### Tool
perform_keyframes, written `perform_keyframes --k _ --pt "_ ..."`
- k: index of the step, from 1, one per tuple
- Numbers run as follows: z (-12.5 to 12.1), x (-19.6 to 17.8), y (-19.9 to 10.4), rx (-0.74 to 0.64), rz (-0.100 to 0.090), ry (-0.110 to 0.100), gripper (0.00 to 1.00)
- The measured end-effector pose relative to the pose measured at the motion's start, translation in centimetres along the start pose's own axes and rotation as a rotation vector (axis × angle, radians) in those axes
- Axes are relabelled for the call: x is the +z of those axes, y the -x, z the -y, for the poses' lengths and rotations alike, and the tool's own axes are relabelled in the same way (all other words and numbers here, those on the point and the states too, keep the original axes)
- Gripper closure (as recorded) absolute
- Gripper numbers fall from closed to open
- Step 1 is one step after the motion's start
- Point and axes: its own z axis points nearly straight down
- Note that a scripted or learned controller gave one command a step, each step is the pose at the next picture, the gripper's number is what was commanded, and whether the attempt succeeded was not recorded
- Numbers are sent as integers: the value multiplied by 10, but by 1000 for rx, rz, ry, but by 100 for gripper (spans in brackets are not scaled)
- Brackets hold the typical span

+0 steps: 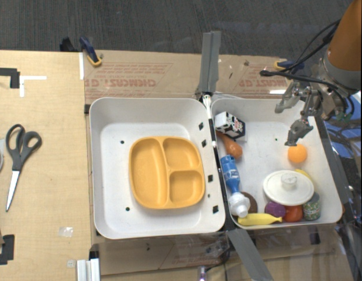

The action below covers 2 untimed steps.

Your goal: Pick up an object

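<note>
Two white bins sat side by side: the left bin (104,174) held one yellow divided plate (167,172), and the right bin (262,122) held one orange ball (296,153), one blue bottle (231,180), one white lid (288,187), one banana (259,219) and a few smaller items. The gripper (299,130) hung just above the ball with its fingers spread, pinching nothing. One pair of scissors (17,157) lay on the bench well to the left.

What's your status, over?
Claw open, above right bin, nothing held. Orange ball just below it, untouched. White lid close beside ball.
</note>
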Motion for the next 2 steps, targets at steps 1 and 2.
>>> perform_keyframes --k 1,2 --pt "-29 165 48 92 2 0 0" --pt "90 174 24 274 4 -1 0"
